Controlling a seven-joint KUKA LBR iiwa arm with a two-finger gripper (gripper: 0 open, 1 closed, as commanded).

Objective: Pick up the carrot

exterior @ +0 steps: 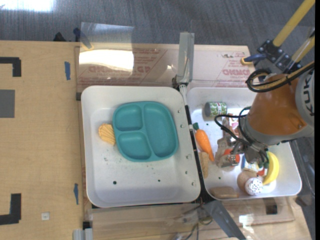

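Bread roll (223, 192) at bin's 6 o'clock; carrot (203, 141) at 9, clear; tool (231, 153) state unclear. Approach carrot mid-length, jaws across it.

A long orange carrot with a green top (203, 142) lies in the right shallow white plastic bin (287, 184), with a curved yellow banana (272, 168) and a small green-labelled can (215, 108). The left shallow white bin (95, 174) carries a teal three-part plastic plate (146, 130) and a ribbed pale-yellow shell-shaped piece (106, 133). The flat tan cardboard-coloured tabletop (40, 149) has black marks.
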